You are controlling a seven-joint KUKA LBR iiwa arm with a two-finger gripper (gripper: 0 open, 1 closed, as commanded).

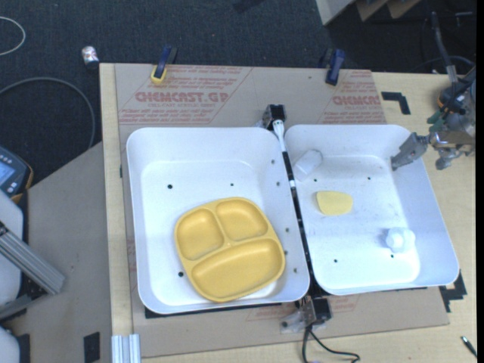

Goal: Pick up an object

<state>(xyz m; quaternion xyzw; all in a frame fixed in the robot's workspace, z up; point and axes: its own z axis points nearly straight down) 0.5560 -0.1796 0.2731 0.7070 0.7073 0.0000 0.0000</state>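
Note:
The right bin [423, 203] holds three small things. A flat yellow piece [333, 203] lies near its middle left, a white block [308, 161] rests in its far left corner, and a small white-blue lump [396, 239] sits toward its near right. My gripper [423, 156] hangs over the far right corner of this bin, well apart from all three. It is open, with one grey finger [404, 151] splayed left and nothing between the fingers.
The left bin [151, 172] carries a yellow divided plate [229, 248] in its near half. A black divider strip [291, 195] runs between the bins. Clamps [161, 66] grip the far edge of the cardboard-covered bench.

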